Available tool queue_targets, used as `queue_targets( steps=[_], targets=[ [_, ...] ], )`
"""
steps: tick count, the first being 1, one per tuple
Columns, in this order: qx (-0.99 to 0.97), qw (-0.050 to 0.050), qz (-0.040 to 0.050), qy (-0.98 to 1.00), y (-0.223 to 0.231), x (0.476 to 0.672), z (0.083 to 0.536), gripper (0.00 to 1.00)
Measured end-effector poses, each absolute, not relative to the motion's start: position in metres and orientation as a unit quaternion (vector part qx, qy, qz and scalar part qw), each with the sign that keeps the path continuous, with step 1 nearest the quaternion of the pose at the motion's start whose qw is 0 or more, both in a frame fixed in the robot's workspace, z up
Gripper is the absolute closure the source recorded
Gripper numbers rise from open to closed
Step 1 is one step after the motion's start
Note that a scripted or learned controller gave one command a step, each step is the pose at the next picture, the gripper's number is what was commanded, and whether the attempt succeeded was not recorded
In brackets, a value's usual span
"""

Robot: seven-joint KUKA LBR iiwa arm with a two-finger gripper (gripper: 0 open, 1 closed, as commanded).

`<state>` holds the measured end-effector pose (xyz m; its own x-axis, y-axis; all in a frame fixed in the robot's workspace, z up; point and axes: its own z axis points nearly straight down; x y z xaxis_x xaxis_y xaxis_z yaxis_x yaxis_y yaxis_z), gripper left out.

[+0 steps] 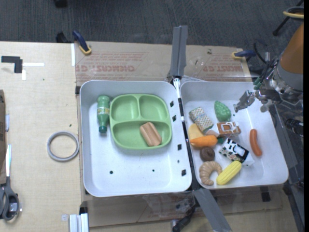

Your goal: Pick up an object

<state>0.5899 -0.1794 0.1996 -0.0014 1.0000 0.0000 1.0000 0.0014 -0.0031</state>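
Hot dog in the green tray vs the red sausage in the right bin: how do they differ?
The hot dog sits in a tan bun; the sausage is bare, orange-red. The hot dog looks fatter, the sausage slimmer. The hot dog lies in the large front compartment of the green tray in the left bin; the sausage lies straight on the right bin floor. Both are toy food, lying flat at a similar slant.
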Motion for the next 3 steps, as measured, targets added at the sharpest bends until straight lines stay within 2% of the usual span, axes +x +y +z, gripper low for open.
queue_targets(
  steps=[1,2,3],
  targets=[
    [-0.683,-0.01,-0.005,-0.73,-0.131,0.571,0.112,0.0],
    [-0.616,-0.017,-0.0071,-0.787,-0.106,0.564,0.107,0.0],
    [-0.597,-0.013,-0.009,-0.802,-0.133,0.549,0.106,0.0]
  ],
)
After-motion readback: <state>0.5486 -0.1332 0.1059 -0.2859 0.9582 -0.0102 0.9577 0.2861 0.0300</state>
